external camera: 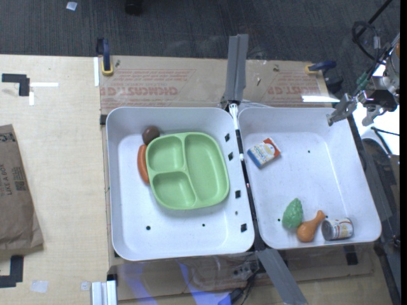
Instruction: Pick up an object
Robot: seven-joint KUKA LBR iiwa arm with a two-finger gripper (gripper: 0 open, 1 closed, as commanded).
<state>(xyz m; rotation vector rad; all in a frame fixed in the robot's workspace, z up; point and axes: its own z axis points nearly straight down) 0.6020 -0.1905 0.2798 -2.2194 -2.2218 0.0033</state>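
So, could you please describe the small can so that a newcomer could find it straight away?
Look at the right-hand white bin and follow it to its near right corner. Three small things cluster there: a green lump, an orange gourd-shaped toy and, furthest right, the can. It alone is silvery and cylindrical, lying on its side.

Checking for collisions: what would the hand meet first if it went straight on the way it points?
Probably the right bin, its bare floor near the far corner; the hand points left and downward there. The small carton lies farther along. Depth is unclear.
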